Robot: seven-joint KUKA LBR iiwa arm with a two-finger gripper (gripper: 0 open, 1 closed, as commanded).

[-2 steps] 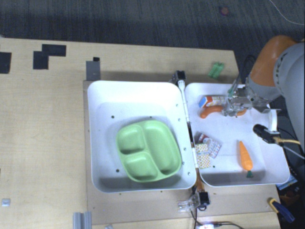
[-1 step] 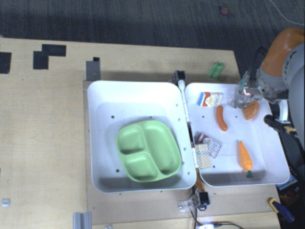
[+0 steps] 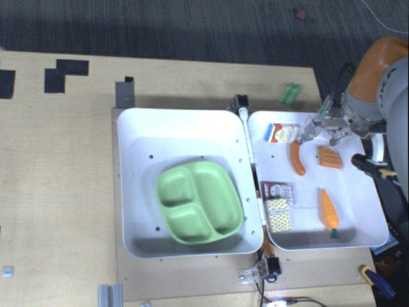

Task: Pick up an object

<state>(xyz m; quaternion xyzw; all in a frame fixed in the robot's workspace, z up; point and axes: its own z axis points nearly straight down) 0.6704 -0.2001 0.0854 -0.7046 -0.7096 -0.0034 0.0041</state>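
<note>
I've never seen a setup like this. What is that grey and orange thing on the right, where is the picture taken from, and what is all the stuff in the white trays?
The picture comes from one camera fixed above a workbench, looking down at a slant. The grey and orange thing is a robot arm reaching in from the right. Its end effector, the part meant for grasping, hangs over the far end of the right bin. I see nothing held between its fingers. That bin holds toy food: a sausage, a carrot, an orange cracker and small packets. The left bin holds a green divided plate. The arm's job is to pick up one object.
</note>
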